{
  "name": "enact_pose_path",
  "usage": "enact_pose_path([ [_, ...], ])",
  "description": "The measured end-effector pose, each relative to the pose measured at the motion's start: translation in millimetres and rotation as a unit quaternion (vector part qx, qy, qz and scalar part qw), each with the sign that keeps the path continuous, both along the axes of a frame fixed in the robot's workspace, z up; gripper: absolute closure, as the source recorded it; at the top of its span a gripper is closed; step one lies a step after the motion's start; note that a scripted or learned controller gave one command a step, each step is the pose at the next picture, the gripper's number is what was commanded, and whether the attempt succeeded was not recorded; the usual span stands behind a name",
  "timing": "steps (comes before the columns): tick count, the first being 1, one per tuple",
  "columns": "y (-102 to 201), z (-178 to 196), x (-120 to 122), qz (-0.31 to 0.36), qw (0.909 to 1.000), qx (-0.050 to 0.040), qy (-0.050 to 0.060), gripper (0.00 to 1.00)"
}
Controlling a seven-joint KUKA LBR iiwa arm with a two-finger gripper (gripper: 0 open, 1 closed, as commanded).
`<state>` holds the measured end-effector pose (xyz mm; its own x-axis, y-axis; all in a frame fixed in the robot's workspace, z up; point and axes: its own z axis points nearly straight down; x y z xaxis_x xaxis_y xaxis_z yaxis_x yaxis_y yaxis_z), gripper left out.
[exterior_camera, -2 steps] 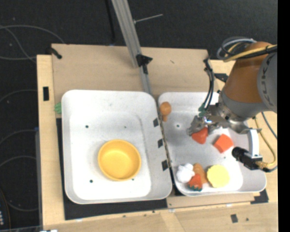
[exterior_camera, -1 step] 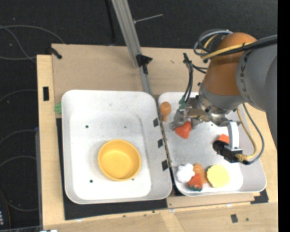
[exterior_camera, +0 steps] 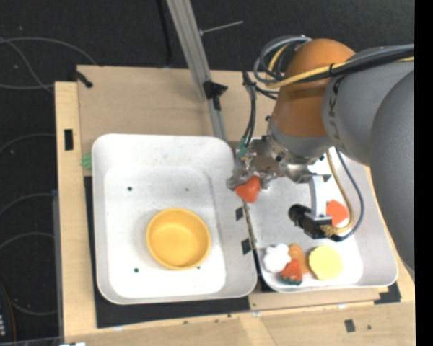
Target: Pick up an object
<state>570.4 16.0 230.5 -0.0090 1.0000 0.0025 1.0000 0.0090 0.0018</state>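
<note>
Overhead, two white bins — one yellow bowl — tool clamped on one red object.

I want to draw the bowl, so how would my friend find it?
Look at the left white bin. The yellow bowl sits in its lower middle, open side up. It's round and alone there, while the small toys crowd the right bin.
</note>
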Motion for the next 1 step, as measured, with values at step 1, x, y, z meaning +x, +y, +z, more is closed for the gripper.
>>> enact_pose_path([
  [1, 55.2, 10.9, -2.7, 0.0, 1.0, 0.0, 0.0, 1.0],
])
